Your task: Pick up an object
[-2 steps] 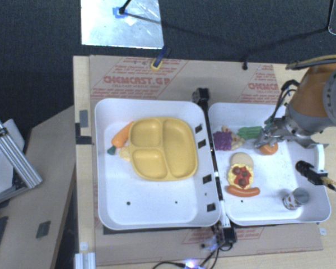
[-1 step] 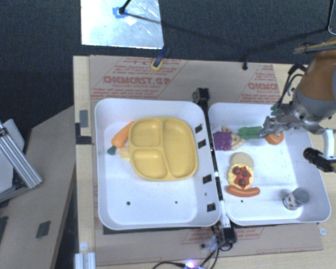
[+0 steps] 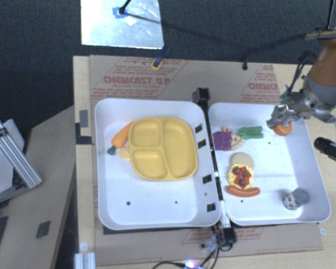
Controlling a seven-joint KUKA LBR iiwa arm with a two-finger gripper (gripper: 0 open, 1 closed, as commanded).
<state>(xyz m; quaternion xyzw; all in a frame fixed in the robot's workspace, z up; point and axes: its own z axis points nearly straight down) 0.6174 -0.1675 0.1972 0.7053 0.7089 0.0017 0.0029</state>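
You've not got a pick yet, as far as I can judge: the gripper [image 3: 281, 118] sits at the far edge of the right bin [image 3: 316, 170], touching or just over the orange object [image 3: 283, 129], its grip too blurred to tell.

Red print reading "CHEMCAST. G P" runs along the brown protective paper [image 3: 137, 78] that covers the sheet lying on the tabletop, just behind the left white bin [image 3: 109, 206]. The same red word shows again on the paper behind the right white bin [image 3: 319, 200], where "CHEMC" can be made out before it blurs. Faint red lettering also lies on the paper strip before the bins, too small to read.
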